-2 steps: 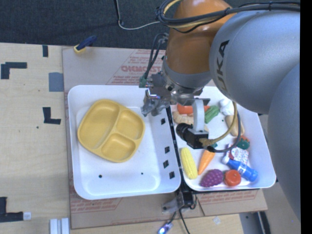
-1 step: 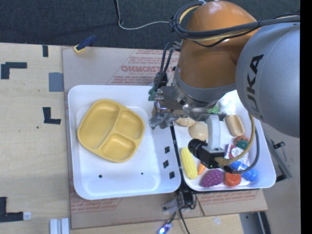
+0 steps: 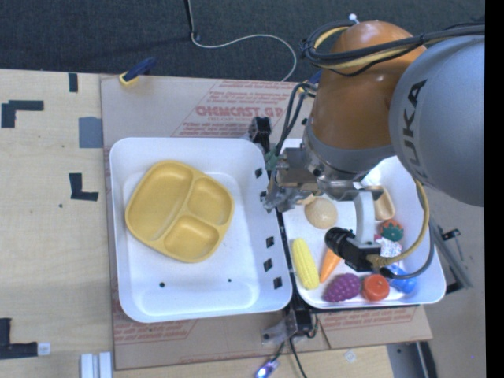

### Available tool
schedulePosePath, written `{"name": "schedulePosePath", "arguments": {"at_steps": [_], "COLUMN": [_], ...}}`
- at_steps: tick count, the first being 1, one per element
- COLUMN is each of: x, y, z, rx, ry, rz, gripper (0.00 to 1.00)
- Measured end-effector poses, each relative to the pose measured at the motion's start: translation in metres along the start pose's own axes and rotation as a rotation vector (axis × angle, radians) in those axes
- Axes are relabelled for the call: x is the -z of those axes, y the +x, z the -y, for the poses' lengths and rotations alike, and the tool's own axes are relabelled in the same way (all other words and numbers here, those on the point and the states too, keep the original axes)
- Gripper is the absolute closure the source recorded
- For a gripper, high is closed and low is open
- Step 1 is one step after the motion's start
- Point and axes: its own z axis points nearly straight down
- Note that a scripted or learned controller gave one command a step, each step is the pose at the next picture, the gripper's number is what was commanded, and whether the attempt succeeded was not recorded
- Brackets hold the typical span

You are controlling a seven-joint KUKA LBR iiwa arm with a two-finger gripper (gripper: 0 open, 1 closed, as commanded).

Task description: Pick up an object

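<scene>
**End effector (image 3: 283, 186) low at the inner edge of the right bin, pick not yet made**

Hovering over the left side of the right bin (image 3: 405, 181), close to the wall next to the left bin (image 3: 189, 290). Not being able to tell whether spread or pressed together, with the underside hidden beneath the wrist. Seeing no object in it. Judging this as the approach step.

Finding all the candidates in the right bin: a cream ball (image 3: 320, 211) just beside the end effector, a corn cob (image 3: 305, 262) and a carrot (image 3: 329, 264) nearer the camera, then purple grapes (image 3: 342, 287) and a red tomato (image 3: 376, 287) along the near wall. Probably needing next a small shift toward the cream ball or the corn cob, then a straight descent and a closing. Otherwise risking a knock against the bin wall.

Noting a yellow divided plate (image 3: 179, 209) alone in the left bin. Noting both bins on a cardboard sheet (image 3: 228, 109) with red print, on a pale wooden worktop (image 3: 47, 235) with black marks. Beyond the far edge, seeing dark carpet (image 3: 94, 14) and a thin white cable (image 3: 236, 42).
</scene>
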Motion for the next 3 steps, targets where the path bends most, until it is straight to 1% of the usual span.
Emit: {"name": "schedulePosePath", "arguments": {"at_steps": [1, 2, 3], "x": [0.113, 0.125, -0.027], "y": [-0.008, 0.056, 0.012], "z": [0.013, 0.014, 0.015], "rx": [0.007, 0.012, 0.000], "ry": [-0.014, -0.006, 0.011], "rz": [-0.005, -0.004, 0.001], "gripper": [1.00, 1.00, 1.00]}}
